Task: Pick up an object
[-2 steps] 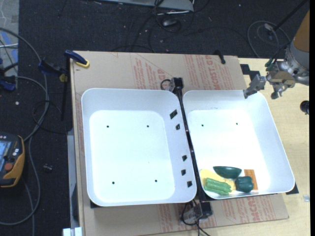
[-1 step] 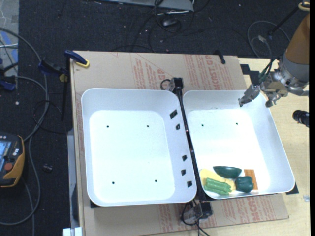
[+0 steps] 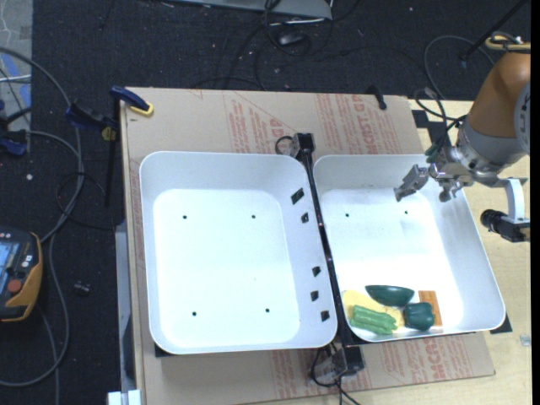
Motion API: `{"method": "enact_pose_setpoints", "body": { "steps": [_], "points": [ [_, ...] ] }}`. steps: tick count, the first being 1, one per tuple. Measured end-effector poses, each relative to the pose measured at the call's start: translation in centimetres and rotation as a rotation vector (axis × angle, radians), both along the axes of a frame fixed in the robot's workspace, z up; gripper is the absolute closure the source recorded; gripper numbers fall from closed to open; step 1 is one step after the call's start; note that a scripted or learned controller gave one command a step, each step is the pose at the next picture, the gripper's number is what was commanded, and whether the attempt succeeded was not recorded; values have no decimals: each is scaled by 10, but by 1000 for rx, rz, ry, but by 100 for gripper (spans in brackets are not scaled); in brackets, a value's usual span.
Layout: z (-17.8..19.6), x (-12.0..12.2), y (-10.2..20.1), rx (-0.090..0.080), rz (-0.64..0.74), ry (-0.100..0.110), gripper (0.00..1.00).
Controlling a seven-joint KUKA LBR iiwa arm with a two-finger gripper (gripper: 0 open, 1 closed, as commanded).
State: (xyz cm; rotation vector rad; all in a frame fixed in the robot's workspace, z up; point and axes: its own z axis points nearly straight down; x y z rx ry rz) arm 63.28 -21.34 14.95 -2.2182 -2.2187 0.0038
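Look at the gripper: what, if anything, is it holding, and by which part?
Nothing. The gripper hangs over the right bin's far end, apart from the green things heaped at the near edge.

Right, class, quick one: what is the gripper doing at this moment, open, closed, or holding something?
Gripper: over the upper part of the right bin, nothing in its grasp; open or closed cannot be told from this view.
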Motion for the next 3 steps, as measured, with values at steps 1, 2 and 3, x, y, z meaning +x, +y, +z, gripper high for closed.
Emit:
{"method": "enact_pose_setpoints", "body": {
  "steps": [1,2,3],
  "points": [
    [-63,0,1,0,0,0,0],
    [-49,1,1,-2,1,-6,100],
    [-4,10,-1,-2,0,-8,100]
  ]
}}
